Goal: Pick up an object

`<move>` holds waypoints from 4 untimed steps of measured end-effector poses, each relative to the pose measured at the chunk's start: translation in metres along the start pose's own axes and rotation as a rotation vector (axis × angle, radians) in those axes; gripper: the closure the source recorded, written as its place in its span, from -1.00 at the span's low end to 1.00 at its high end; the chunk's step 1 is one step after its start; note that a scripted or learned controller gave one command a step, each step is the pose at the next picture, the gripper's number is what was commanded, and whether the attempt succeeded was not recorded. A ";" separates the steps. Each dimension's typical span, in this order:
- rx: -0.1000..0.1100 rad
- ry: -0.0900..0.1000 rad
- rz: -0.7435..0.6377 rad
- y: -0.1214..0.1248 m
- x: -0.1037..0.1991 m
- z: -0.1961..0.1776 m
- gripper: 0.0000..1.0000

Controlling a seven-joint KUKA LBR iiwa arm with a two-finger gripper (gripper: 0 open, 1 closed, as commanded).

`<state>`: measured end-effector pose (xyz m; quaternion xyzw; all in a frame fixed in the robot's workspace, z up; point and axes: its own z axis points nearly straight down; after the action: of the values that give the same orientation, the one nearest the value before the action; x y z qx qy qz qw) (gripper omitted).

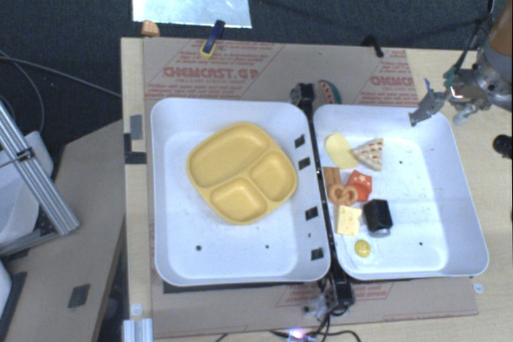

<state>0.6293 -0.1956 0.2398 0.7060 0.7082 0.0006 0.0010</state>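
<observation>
Trouble could come from crowding: small toy foods lie bunched touching at the left of the right white plastic bin. Grey metal claw hovers at its far right edge, holding nothing; it might pinch two or miss.

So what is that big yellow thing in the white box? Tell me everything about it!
It is a yellow plate with rounded corners, and it looks like smooth plastic. Raised ridges split it into three compartments: one large along the top and two smaller below. It lies flat, turned at a slant, on the floor of the left bin, near the middle. No food sits in it, and nothing but the bin touches it.
</observation>
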 end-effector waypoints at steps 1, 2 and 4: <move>0.011 0.004 0.005 -0.085 0.008 0.068 -1.00; 0.011 0.006 0.001 -0.146 0.069 0.134 -1.00; -0.003 0.000 0.001 -0.074 0.110 0.144 1.00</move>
<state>0.5558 -0.0857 0.0957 0.7062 0.7081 0.0016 0.0019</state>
